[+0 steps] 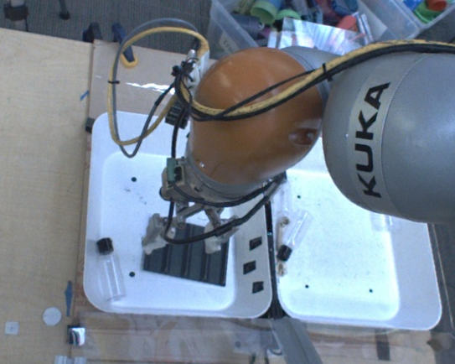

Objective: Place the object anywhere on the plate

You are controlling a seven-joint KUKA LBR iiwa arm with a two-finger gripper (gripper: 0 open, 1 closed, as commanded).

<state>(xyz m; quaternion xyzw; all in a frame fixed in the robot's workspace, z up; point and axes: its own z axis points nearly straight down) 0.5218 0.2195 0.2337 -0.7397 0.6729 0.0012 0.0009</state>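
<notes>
I am hovering my fingers, spread and pinching nothing, over the dark ribbed plate in the left bin; the small black object is lying to their left.

you see the plate as a flat, dark, ribbed rectangle lying in the left bin, toward its near right part, its far edge hidden under the arm. the object, a small clear tube with a black cap, lies on its side by the bin's near left corner, apart from the plate.
</notes>
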